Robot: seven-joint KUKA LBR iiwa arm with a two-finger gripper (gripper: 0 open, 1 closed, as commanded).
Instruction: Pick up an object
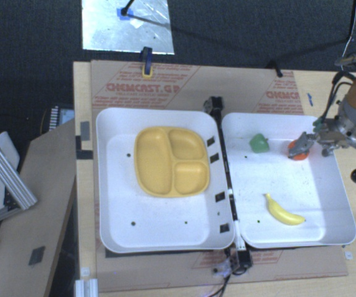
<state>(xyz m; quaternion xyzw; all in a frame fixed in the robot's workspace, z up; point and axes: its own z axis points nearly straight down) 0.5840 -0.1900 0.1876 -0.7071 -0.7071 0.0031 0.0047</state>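
Bench, right bin (335,228): gripper (301,146) is reaching at orange object (299,154), grip unclear; banana (283,211) is lying nearer, green item (259,143) left.

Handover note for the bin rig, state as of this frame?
Gripper: low over the right bin, at its upper right, right at the orange-red object; a grasp can't be confirmed.
Right bin: green object near the upper left, banana lower middle.
Left bin: yellow divided plate.
Done: arm is down at the orange-red object.
Left: confirm a grasp, then lift.
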